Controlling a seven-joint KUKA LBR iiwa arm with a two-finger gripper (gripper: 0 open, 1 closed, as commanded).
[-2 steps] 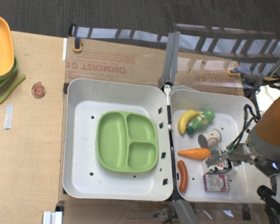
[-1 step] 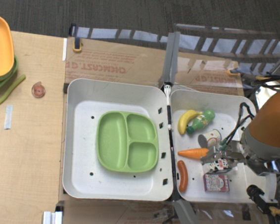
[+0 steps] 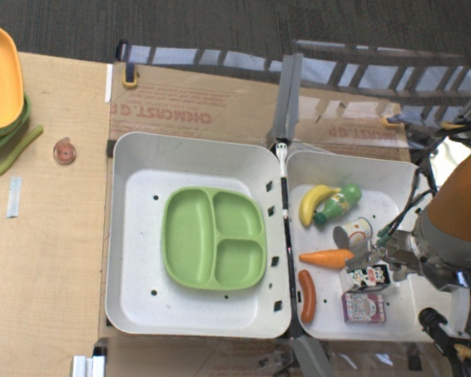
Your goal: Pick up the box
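Reaching in from the right, the arm (image 3: 465,218) places its gripper (image 3: 372,258) low over the right bin (image 3: 404,172), close to the bin's middle. The landmark used below is the carrot (image 3: 326,257), which lies roughly level across the right bin's left half.

Gripper: located just right of the carrot's thick end. Whether the jaws are apart or together cannot be told, because the metal parts blur into the items beneath them.

Task item: the box (image 3: 364,307) is a small pinkish carton lying flat below and to the right of the carrot, near the bin's front wall. It is apart from the gripper.

Other contents of the right bin:
- A black-and-white patterned item (image 3: 370,278) sits just below the gripper, between the carrot's level and the box. It is too small to identify.
- A sausage (image 3: 307,296) lies below the carrot, running front to back, left of the box.
- A banana (image 3: 313,203) lies above the carrot.
- A green bottle (image 3: 339,202) is tilted, touching the banana on its right side.

The left bin (image 3: 121,238), well left of the carrot, holds a green divided plate (image 3: 214,240) with three compartments.
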